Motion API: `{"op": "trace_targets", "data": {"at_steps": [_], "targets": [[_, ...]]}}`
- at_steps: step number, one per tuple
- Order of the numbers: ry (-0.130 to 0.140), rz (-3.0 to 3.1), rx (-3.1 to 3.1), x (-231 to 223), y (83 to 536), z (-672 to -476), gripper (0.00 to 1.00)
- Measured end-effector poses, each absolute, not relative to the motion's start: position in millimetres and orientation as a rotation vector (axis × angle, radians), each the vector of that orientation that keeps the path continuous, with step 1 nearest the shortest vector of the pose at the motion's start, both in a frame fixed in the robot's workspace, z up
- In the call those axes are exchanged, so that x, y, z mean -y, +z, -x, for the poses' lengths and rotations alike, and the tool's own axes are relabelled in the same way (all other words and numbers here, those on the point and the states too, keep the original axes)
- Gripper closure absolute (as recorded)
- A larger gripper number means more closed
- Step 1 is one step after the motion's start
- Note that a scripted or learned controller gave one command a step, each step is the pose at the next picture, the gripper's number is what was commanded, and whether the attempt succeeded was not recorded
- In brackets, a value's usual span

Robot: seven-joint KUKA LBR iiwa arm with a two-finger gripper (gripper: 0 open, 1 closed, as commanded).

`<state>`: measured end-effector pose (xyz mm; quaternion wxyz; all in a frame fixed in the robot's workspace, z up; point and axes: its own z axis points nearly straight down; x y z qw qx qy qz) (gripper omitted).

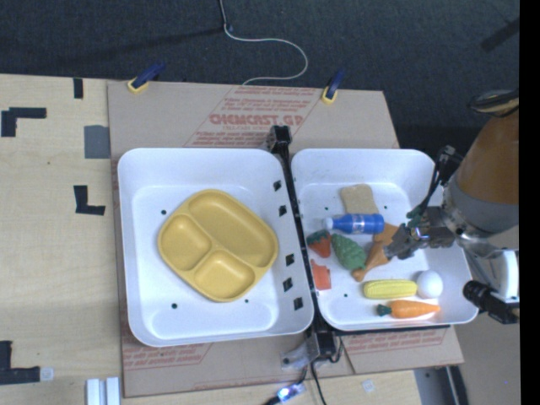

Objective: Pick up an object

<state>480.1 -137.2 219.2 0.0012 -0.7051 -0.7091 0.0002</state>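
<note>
The right bin (396, 165) holds several toy foods. Among them are a tan bread slice (358, 197), a blue bottle (356, 224), a green vegetable (346, 251), two red pieces (320, 245) (321, 276) and an orange wedge (376, 258). Along the near wall lie a yellow corn cob (389, 289), a white egg (429, 284) and a carrot (410, 309). My gripper (408, 237) hangs low at the right side of this bin. It is just right of the orange wedge's upper end and above the egg. Nothing shows clearly in its grasp.
A yellow divided plate (218, 244) lies in the left bin (135, 226). A black clip (279, 137) sits on the ridge between the bins. The arm's grey body and orange band (494, 171) rise at the right edge.
</note>
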Motion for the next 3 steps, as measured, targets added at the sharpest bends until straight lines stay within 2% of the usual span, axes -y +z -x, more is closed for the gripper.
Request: {"op": "trace_targets", "data": {"at_steps": [1,2,3], "targets": [[-0.001,2.212,2.227,93.5,215.9,-508.0,1.0],[0.002,2.217,2.222,84.6,220.7,-494.5,1.0],[0.001,2.22,2.222,95.2,232.3,-499.0,1.0]]}}
